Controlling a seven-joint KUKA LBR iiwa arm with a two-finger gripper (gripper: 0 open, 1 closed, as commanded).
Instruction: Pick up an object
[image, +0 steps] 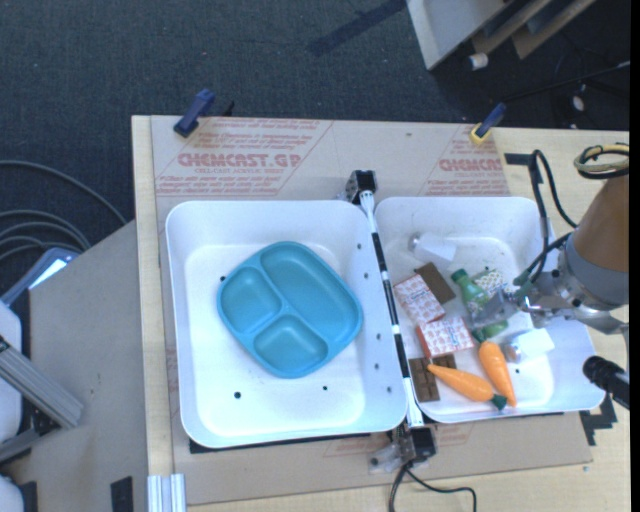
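The gripper (503, 312), its opening impossible to judge, is hovering over crowded items in the right bin (520, 212) near the green bottle (466, 287), risking a glancing, empty grasp among neighbours.

Bench (250, 160) topped w/ printed brown board. Two white bins set side by side on it: left bin (190, 330), right bin (500, 212), rims touching at centre.
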